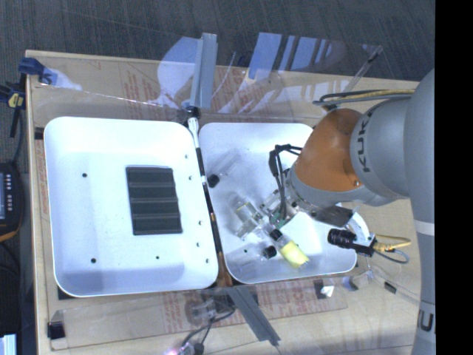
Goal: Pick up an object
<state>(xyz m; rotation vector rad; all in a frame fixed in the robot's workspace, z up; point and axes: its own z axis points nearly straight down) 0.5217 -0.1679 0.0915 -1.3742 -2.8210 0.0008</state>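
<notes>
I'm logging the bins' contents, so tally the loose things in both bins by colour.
Black: 2, the ridged black block in the left bin and a small black piece in the right bin
Yellow: 1, the yellow object
Clear: 1, the clear object
Total: 4

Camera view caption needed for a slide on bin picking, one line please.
Grey arm reaches into the right bin above a yellow object and clear items; a dark ridged block lies in the left bin.

"KU" of KUKA logo on arm [384, 150].
</notes>
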